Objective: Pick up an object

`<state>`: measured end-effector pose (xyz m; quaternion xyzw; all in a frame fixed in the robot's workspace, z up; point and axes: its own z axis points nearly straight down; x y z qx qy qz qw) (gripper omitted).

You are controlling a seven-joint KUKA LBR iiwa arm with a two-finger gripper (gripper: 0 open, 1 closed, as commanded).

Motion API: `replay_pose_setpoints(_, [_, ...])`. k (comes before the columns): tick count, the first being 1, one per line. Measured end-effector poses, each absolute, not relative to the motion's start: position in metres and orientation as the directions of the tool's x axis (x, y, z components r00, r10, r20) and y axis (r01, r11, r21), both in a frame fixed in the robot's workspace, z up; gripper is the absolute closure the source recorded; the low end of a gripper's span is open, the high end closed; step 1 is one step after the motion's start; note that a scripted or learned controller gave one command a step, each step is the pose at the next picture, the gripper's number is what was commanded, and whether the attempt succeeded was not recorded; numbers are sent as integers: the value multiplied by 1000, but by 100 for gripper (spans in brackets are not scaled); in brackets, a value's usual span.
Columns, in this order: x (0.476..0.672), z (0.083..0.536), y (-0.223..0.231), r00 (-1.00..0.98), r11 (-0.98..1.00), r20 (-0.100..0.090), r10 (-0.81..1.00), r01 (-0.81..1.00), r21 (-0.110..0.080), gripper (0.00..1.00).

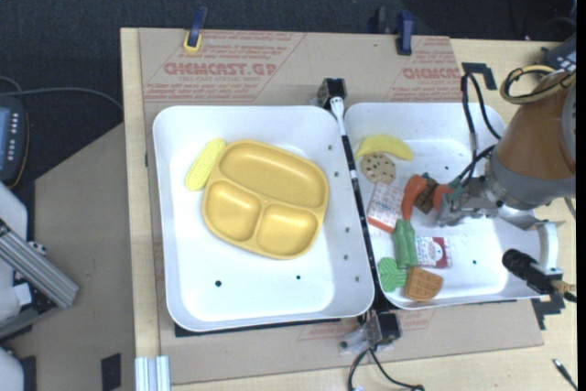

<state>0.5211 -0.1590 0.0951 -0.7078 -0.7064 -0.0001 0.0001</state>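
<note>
1. Left bin (174, 224): yellow divided plate (264, 199) with a corn cob (204, 163) touching its upper-left edge.
2. Right bin (476, 275): banana (385, 145), cookie (376, 166), red-and-white packet (384, 206), green vegetable (404, 243), small red-white carton (430, 251), waffle (422, 284), orange-red toy (419, 190).
3. Gripper (446, 204) low in right bin, just beside the orange-red toy; finger opening and any hold: cannot tell.
</note>
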Motion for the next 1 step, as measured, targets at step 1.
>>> replay_pose_setpoints(1, [522,145,-170,2,-1,-3,1000,1000,6,100])
